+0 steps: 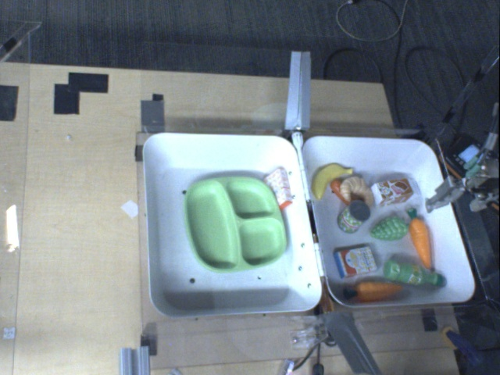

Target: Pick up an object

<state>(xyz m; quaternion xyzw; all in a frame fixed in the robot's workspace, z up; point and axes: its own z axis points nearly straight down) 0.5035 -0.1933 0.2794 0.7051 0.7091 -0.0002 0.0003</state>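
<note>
**Operator:** I'm parked at the 3 o'clock edge of the right bin (447, 159), and the hand (455, 193) sits just past the rim, low on the wall. Whether it is open or closed I can't tell; it's too small and washed out against the cables.

**Spotter:** What do you go for?

**Operator:** Nothing is picked up yet, so I'd judge this is the approach. The nearest candidate is the orange carrot (420, 241), lying roughly 12-to-6 near the 3 o'clock wall. Just at its 9 o'clock is the green bumpy piece (390, 228), and at its 6 o'clock the green bottle (412, 273), nearly touching its tip.

**Spotter:** Crowded, then.

**Operator:** Yes. I'd come straight down over the carrot's middle, closing across its width, so I clear both neighbours and the wall. The small carton (392, 191) at 12 o'clock stands more apart, a fair fallback.

**Spotter:** And the left bin?

**Operator:** The green divided tray (234, 223) is too broad. I'd leave it.
</note>
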